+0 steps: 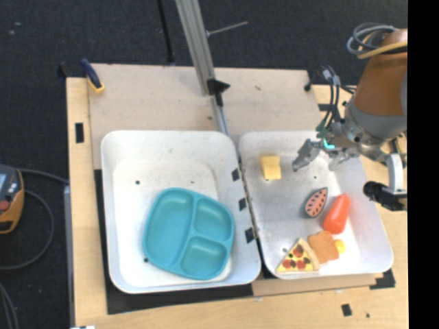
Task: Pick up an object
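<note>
Watching remotely, I saw the gripper (310, 153) hovering in the right bin (370, 262), jaws apparently spread and empty, between the yellow block (271, 168) and watermelon slice (315, 203). Descending there risked closing on nothing. The slice's long axis ran diagonally, pointing upper-right.

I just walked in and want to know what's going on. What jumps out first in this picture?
The big turquoise divided plate in the left bin jumps out first. In the right bin sits bright toy food: a yellow block near the top, with a watermelon slice, an orange pepper and a pizza slice lower down. The robot's claw hangs just right of the yellow block.
</note>
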`<state>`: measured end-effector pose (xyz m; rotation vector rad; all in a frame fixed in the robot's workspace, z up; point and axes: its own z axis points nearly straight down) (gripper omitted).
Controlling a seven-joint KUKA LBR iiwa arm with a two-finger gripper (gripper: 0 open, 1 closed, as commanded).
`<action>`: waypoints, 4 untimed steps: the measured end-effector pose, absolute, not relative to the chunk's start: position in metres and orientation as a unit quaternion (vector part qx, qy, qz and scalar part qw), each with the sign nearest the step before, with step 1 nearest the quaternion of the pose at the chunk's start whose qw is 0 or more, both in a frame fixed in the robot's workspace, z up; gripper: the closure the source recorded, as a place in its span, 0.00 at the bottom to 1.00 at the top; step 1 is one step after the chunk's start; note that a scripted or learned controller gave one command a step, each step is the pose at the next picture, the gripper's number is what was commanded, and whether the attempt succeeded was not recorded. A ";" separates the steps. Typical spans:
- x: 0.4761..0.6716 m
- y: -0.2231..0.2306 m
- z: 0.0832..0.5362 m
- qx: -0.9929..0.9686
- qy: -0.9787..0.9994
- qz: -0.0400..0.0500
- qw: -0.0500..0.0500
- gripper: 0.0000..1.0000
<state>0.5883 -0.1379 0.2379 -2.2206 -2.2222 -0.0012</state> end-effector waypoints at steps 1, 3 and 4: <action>0.589 -0.138 0.238 -0.707 -0.707 -0.001 0.000 0.00; 0.590 -0.129 0.132 -0.707 -0.707 0.001 0.000 0.00; 0.590 -0.130 0.099 -0.708 -0.707 0.001 0.000 0.00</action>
